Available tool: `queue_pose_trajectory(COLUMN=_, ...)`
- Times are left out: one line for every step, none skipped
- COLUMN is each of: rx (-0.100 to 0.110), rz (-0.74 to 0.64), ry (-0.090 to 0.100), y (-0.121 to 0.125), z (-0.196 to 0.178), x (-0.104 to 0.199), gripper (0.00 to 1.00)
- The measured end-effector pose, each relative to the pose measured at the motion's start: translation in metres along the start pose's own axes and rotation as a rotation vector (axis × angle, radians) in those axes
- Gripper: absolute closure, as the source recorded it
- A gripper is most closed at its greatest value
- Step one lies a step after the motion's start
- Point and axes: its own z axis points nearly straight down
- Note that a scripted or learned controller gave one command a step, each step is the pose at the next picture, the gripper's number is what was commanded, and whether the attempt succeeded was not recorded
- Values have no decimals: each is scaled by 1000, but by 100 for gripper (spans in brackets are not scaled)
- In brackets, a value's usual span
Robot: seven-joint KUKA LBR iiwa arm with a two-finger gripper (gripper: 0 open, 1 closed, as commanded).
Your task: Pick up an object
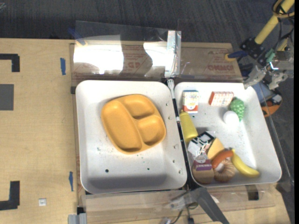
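The right bin (261, 125) holds several small items. Among them are a small carton (190, 101), a red and white box (220, 98), a green grape bunch (238, 108) and a white ball (231, 118). A yellow bottle (188, 127) lies along the left wall. Toward the front sit a black and white packet (201, 143), a cheese wedge (215, 148), an orange carrot (220, 157), a banana (245, 166) and a purple can (202, 171). My gripper (267, 73) hovers outside the bin's far right corner, apart from every item, with nothing seen in it.
The left bin (88, 162) carries a yellow divided plate (133, 122). A clear plastic sheet (126, 55) and cardboard lie behind both bins. A yellow cable (275, 17) runs at the top right. Brown board (32, 139) spreads to the left.
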Motion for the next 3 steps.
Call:
queue_pose_trajectory(rx=1, rz=67, ry=0, y=-23, z=-6, x=-26, gripper=0)
queue_pose_trajectory(rx=13, rz=108, ry=12, y=-45, z=186, x=-8, gripper=0)
queue_pose_trajectory(rx=-5, rz=247, ry=0, y=-2, z=199, x=41, gripper=0)
